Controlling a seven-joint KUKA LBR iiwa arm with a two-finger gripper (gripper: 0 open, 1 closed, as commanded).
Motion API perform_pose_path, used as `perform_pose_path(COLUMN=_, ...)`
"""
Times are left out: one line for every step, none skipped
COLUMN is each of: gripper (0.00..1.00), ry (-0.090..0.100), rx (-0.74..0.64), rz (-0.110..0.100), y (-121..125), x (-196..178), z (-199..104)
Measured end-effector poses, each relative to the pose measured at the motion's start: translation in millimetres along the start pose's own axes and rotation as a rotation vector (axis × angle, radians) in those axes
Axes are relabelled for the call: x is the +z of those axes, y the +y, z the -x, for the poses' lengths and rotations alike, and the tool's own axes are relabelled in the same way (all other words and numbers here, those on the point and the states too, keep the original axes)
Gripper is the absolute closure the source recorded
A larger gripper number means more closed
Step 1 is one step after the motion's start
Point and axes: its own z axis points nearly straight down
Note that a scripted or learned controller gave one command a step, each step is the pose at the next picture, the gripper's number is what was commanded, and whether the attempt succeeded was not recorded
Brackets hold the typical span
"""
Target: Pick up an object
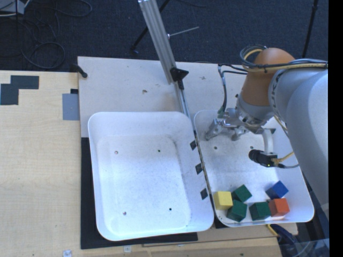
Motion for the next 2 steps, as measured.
perform_pose_path(gripper=0.0, ry=0.002, rx=-0.002, rz=0.013, y=-9.2, x=-107.8, z=-96.9)
perform_pose_path(gripper=0.0, ry=-0.001, rx=0.005, rz=0.003, y=-37.8, x=-124.5, z=-66.5)
